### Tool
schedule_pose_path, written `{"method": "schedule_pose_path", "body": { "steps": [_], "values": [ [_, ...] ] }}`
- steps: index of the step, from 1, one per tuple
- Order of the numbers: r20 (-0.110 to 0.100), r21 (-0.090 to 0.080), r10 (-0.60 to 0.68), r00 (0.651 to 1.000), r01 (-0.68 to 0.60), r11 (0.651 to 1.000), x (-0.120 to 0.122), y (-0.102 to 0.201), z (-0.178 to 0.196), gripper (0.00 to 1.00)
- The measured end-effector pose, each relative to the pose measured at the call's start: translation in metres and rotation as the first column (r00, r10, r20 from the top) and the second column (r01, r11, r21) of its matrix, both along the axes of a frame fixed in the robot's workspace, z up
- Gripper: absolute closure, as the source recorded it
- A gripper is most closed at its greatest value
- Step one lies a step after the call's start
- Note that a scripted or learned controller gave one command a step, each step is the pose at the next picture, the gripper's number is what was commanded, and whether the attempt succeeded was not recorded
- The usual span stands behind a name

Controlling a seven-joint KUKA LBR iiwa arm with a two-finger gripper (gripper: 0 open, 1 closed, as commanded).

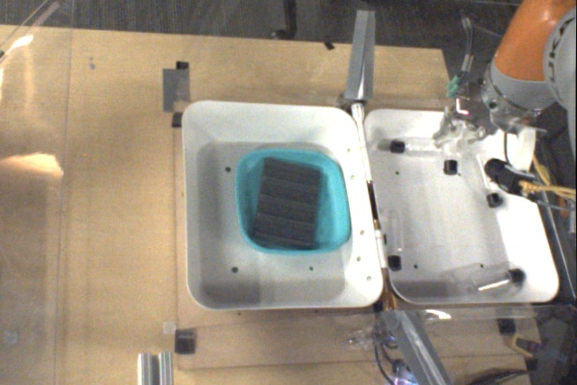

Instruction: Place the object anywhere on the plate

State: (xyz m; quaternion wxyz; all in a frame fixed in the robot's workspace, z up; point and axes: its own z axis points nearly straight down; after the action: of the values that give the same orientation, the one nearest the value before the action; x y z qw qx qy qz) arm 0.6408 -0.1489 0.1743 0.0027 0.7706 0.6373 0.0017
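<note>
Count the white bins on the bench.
2. The left bin holds a blue plate with a dark ridged object lying on it; the right bin sits beside it, under the arm.

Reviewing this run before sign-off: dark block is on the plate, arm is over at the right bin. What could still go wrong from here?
1. The ridged dark block covers most of the teal plate and lies slightly askew; a nudge could slide it onto the plate's raised rim.
2. The gripper sits low at the right bin's back edge, near loose cables; a careless move might snag them or clip the bin's rim.
3. The small dark pieces in the right bin could be bumped.
</note>
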Motion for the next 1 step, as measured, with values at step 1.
{"method": "schedule_pose_path", "body": {
  "steps": [1],
  "values": [
    [-0.001, 0.001, 0.147, 0.989, -0.147, 0.989, -0.0467, 0.0683, 0.0082, 1.0]
  ]
}}
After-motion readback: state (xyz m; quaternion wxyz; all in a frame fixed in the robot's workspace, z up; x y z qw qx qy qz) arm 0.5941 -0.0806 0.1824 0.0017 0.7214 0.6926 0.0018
